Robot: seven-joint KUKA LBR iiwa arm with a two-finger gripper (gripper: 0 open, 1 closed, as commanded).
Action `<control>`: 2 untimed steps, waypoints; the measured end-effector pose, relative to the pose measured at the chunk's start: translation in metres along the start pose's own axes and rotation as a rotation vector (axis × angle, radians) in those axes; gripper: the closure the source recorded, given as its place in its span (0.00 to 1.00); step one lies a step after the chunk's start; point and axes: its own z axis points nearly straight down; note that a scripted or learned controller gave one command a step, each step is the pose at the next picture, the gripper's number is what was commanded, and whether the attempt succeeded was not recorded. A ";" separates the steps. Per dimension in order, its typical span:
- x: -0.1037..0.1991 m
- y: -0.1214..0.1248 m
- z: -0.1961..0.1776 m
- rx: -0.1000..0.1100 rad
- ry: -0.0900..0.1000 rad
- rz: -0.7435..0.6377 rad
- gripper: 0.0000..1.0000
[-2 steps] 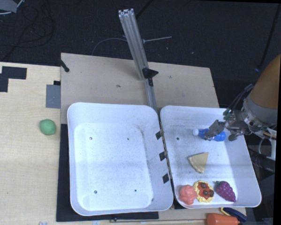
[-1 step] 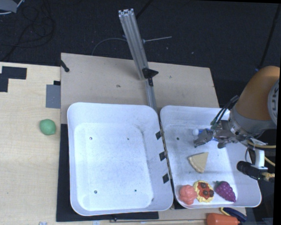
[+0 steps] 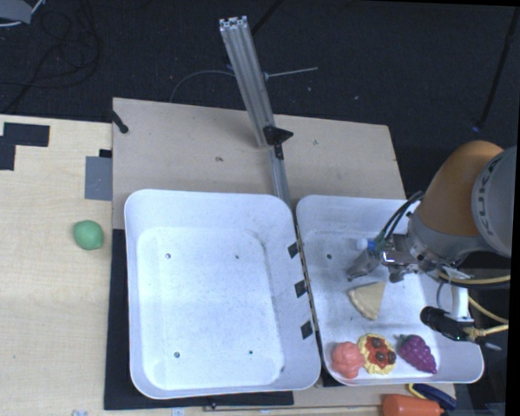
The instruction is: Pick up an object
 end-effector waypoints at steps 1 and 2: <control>0.001 0.000 0.016 -0.004 -0.001 0.000 0.00; 0.000 0.000 0.004 -0.007 -0.001 0.002 1.00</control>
